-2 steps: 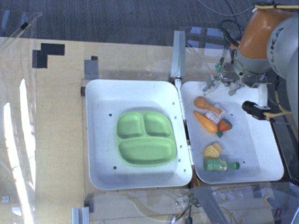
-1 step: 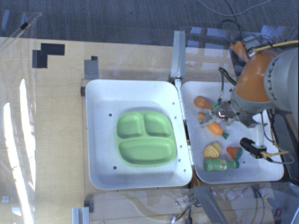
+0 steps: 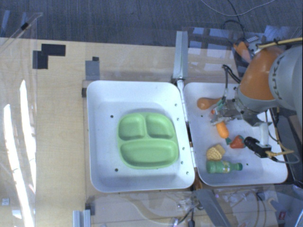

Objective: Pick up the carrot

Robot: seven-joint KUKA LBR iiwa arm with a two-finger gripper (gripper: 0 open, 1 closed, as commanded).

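Observation:
The carrot (image 3: 222, 129) is a short orange piece lying in the right bin (image 3: 279, 174), near its middle. My gripper (image 3: 221, 116) hangs directly over the carrot's upper end, close to it or touching it. The grey arm with its orange band reaches in from the right above the bin.
Around the carrot lie an orange-tan drumstick shape (image 3: 207, 102), a red strawberry (image 3: 236, 142), a yellow corn piece (image 3: 216, 152) and a green bottle (image 3: 223, 167). The left bin (image 3: 102, 174) holds a green divided plate (image 3: 147, 141). A raised divider (image 3: 187, 126) separates the bins.

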